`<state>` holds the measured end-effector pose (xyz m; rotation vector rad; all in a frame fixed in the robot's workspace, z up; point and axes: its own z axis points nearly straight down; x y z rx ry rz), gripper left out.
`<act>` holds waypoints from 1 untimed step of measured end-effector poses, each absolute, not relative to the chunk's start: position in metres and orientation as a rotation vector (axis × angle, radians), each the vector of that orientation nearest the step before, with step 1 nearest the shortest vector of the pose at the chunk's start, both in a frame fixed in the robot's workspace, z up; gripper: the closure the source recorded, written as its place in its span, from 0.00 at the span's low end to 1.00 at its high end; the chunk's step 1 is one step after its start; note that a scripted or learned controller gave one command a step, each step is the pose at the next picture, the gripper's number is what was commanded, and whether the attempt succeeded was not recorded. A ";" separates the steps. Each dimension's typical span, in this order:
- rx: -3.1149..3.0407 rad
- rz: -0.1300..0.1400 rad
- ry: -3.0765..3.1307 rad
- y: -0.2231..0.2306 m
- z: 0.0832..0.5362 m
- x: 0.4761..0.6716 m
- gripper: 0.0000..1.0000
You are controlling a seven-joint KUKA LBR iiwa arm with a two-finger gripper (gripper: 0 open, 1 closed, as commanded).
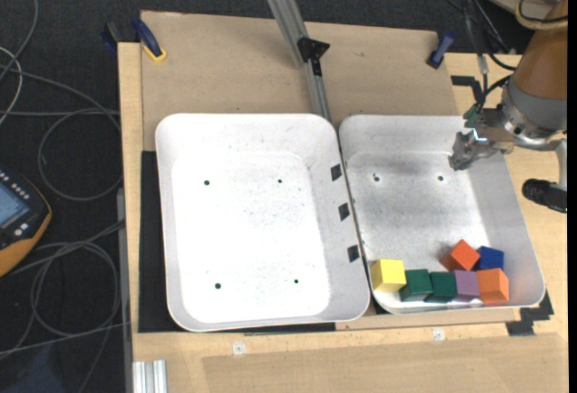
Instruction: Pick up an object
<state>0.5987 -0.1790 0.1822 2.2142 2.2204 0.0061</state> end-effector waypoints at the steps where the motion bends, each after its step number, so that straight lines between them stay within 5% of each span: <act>1: 2.215 0.005 2.221 -0.179 0.219 0.600 1.00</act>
